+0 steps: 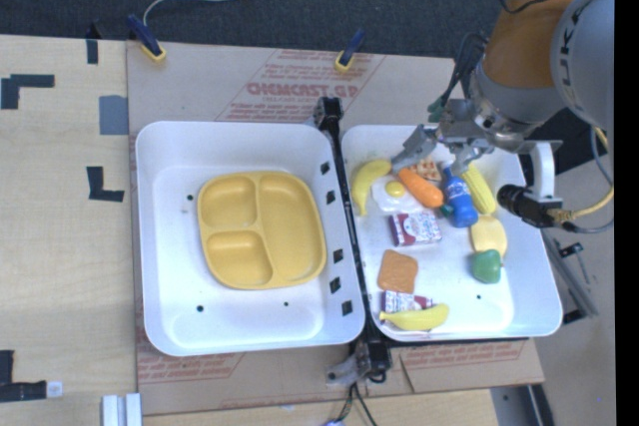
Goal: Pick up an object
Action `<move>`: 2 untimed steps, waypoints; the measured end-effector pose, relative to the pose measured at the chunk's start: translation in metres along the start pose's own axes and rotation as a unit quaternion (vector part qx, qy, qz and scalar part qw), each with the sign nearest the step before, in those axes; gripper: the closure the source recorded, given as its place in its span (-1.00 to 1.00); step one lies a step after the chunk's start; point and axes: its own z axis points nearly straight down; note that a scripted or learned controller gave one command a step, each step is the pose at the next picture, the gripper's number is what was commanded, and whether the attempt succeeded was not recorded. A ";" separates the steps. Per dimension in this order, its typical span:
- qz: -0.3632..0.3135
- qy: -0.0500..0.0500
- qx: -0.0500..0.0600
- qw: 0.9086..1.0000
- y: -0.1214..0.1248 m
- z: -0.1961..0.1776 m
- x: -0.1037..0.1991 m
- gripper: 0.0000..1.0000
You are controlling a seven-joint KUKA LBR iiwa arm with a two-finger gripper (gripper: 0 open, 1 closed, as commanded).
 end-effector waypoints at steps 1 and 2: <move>0.000 0.000 -0.001 1.000 -0.006 0.150 -0.036 -1.00; 0.000 -0.001 -0.002 1.000 -0.006 0.140 -0.036 1.00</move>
